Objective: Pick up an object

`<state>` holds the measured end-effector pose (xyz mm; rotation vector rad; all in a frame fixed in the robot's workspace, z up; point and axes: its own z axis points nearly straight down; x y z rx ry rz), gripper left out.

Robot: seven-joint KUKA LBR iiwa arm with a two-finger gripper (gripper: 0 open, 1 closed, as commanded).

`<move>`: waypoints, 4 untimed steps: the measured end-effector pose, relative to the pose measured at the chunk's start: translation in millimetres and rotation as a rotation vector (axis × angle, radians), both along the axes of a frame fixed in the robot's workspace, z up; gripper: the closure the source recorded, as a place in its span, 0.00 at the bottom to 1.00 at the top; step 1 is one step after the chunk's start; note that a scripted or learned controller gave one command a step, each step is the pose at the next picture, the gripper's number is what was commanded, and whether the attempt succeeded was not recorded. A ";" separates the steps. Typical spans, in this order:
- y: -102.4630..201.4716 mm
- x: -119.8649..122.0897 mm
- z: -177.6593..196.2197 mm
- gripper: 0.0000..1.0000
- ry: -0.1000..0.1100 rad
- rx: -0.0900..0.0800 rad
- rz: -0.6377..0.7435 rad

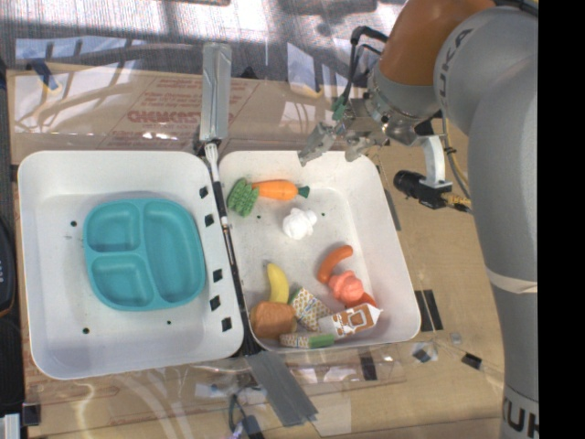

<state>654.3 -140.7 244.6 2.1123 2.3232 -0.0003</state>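
The jaws (334,144) hang above the far rim of the right bin (391,236), their two fingers spread wide with nothing between them. By that reading the pick has not begun in earnest: no object is lifted, none is touched, and the whole grasp is left to do.

Nearest to the jaws, just below and slightly to their left in the picture, lies a toy carrot (276,190) with a green leafy piece (241,197) at its end, close to the wall between the bins. A little further from the jaws sits a small white lump (299,222), alone on bare bin floor, well apart from its neighbours. Further off again lie an orange-red sausage shape (335,262) and, beside it, a pink object (346,287).

Farthest from the jaws, crowded in the near corner of the bin, are a yellow banana (277,283), a brown bun-like thing (272,319), a patterned packet (311,307) and a small carton (355,320), touching or overlapping one another.

Away to the jaws' far left, the other bin (46,337) holds a teal divided tray (144,253), which looks to play no part in the pick.

What is left, as I judge it: choose a target, descend, close and lift. The carrot or the white lump look the easiest reach, being near and uncrowded.
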 end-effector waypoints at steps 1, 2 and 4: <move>-31.4 3.2 -152.0 0.00 0.001 0.001 0.126; 29.9 -0.5 -151.3 0.00 0.001 0.001 0.165; 40.4 -4.7 -159.9 0.00 0.034 0.010 0.354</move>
